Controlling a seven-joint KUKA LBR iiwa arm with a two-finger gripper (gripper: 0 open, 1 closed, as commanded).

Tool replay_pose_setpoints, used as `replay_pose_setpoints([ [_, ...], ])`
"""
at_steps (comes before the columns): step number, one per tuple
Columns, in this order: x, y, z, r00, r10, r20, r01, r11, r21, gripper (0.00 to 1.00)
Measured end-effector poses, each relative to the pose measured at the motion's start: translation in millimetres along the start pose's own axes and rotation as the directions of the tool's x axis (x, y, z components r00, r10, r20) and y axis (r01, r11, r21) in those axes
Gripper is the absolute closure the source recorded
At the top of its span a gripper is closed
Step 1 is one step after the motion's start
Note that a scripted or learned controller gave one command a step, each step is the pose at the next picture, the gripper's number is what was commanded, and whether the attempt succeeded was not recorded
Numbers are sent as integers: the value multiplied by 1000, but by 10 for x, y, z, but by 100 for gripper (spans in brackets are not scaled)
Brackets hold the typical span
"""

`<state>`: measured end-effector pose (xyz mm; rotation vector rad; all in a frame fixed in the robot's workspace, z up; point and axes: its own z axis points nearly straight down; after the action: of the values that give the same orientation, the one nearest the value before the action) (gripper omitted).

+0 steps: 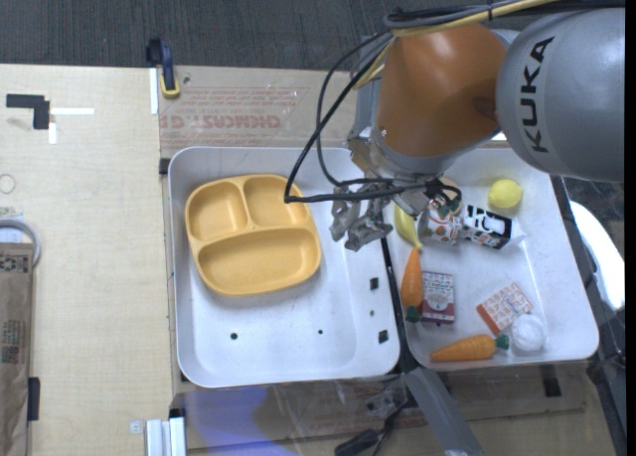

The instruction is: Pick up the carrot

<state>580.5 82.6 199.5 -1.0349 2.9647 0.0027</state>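
One gripper (358, 224) hung above the right margin of the left bin (199, 345); whether it was open or closed could not be told. Just to its right and a little below, across the bins' shared wall, the nearer carrot (411, 277) lay lengthwise against that wall, probably leaving little room for a grasp. A small carton (437, 297) lay beside it. Farther right and below was a second carrot (464, 348). A yellow plate (253, 235) lay well to the gripper's left.
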Motion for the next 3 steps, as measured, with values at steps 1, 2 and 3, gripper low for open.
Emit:
replay_pose_setpoints([
  [1, 3, 198, -7, 982, -188, 0, 188, 982, -1, 100],
  [2, -24, 72, -167, 863, -505, 2, 505, 863, 0, 100],
  [3, -34, 66, -259, 867, -498, 7, 498, 867, 0, 100],
])
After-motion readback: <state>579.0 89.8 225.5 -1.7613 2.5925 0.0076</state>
